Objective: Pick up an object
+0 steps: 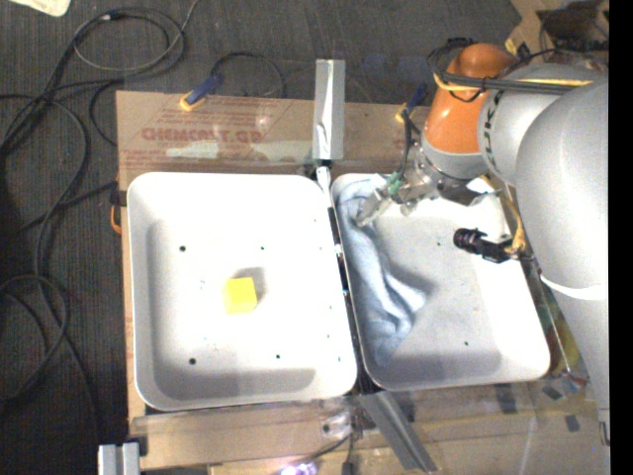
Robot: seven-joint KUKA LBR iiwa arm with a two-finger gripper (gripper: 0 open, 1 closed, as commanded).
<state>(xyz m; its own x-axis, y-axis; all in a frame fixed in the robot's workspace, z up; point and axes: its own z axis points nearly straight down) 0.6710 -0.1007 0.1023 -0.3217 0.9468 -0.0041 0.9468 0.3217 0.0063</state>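
Pale blue soft cloth (381, 280) lies crumpled along the left side of the right-hand shallow white bin (475, 349), running from the bin's far left corner down towards its near wall, with a fold spreading out towards the bin's middle. The grey arm with the orange band (457, 117) reaches in from the right and slants down to that far left corner, where the jaws sit right at the top end of the cloth, seemingly touching it. Whether the jaws are apart, together or clamped on the fabric cannot be told from this angle.

A small yellow cube-shaped block (240, 294) rests alone near the middle of the left-hand shallow white bin (158, 364), well apart from the arm. Both bins stand side by side on the bench, over a brown cardboard sheet with faded red print (218, 132). An upright grey metal bar (329, 112) stands behind the gap between the bins. Black cables (59, 146) loop over the dark floor to the left.
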